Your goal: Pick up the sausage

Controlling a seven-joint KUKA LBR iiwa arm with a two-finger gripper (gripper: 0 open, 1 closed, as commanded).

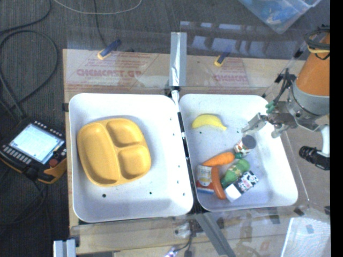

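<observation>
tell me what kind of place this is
Likely a robot lab bench: two white bins side by side, toy food such as a banana, and a teach pendant with cables on the floor.

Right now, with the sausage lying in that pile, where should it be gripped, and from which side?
Grip the sausage near its lower end, coming straight down with the fingers across its width. It lies nearly lengthwise toward the bin's front; the carrot crosses its upper end and a can crowds its left.

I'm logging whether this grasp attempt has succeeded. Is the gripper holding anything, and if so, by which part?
Nothing is held. The gripper hangs over the right bin's upper right part with nothing between its fingers. The sausage lies lower in that bin, among the other toys.
</observation>
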